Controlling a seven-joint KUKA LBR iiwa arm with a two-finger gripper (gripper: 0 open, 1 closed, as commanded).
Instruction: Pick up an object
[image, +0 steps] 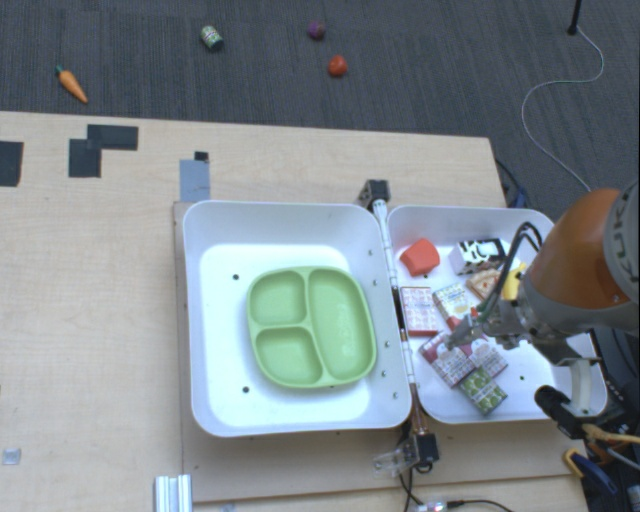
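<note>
Bench bins: hand (462, 334) over printed packets (462, 365), grip unclear; labels unreadable.

arm (590, 270): cut off at right edge | right bin (440, 405): far side covered by arm | gripper (470, 332): finger state obscured | floor items: too small to identify

Toy carrot (71, 84) — floor, far left

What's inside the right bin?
The right bin holds an orange block, a black-and-white item and small printed boxes. The arm covers its right part; anything beneath is hidden.
</note>
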